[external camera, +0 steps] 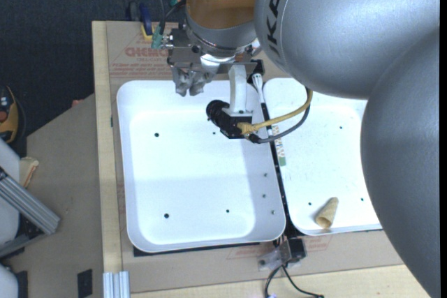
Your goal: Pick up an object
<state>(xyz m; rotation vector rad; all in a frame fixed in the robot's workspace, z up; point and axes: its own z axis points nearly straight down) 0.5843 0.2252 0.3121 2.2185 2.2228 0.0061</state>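
The arm's grey bulk comes in from the right and fills the upper right of the view, its orange band above the wrist, so that the tool point(190, 84) hangs over the far edge of the left bin point(133, 150), near that bin's far left corner. Its short metal tips are seen almost end-on and very close together with nothing visible between them, so it carries nothing, and how far open it stands I cannot tell for sure. A white bracket with a black fitting point(225, 116) and a yellow cable point(290, 118) hang from the wrist just right of the tool, above the far part of the left bin; the cable loops over the divide between the two bins, probably left slack so the wrist can turn. The one loose object, a small tan cone-shaped piece point(327, 212), lies on the floor of the right bin point(335, 143) near its near edge, well apart from the tool. Judging by that, the pick is not yet begun and the tool would have to cross to the other bin. On the arm's grey shell part of the maker's name reads "KA". Faint red print on the tabletop point(105, 150) beyond the left bin is too washed out to read.
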